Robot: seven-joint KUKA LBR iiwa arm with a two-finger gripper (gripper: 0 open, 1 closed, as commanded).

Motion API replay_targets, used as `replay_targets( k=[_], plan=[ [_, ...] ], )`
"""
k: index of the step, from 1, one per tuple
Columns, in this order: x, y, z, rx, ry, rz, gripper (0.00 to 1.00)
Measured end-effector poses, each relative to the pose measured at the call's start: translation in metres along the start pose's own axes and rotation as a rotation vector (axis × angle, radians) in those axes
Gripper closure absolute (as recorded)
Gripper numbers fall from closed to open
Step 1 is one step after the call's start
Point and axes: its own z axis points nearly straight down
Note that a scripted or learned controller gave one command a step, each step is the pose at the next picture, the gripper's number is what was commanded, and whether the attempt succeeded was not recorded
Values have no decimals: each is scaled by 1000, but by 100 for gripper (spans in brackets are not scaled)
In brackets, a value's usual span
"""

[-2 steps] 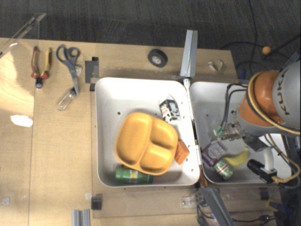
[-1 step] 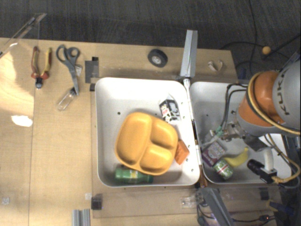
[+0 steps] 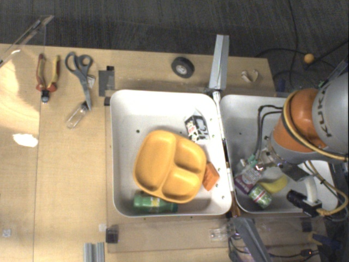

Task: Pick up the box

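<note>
A wooden surface (image 3: pixel 54 162) is carrying two white bins. The small printed box (image 3: pixel 196 127) is lying beside a yellow tray (image 3: pixel 169 165); it looks light and stiff, best pinched across its short sides. The jaws (image 3: pixel 256 165) are hanging over the right bin (image 3: pixel 240 108); I cannot tell their state.

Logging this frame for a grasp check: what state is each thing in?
Yellow tray: upside down in the left bin, covering part of the green can.
Green can: on its side at the bin's near wall.
Orange box: tilted against the tray's right edge, ungrasped.
Scissors: shut, flat on the bench.
Pliers: shut, flat.
Gripper: low in the right bin, among clutter.
</note>
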Motion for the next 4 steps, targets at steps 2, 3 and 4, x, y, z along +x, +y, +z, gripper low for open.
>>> replay_targets(
  k=[2, 3, 4],
  plan=[
    [-1, 4, -12, -10, -6, -3, 0],
    [3, -16, 0, -2, 3, 233, 0],
    [1, -13, -12, -11, -3, 230, 100]
  ],
)
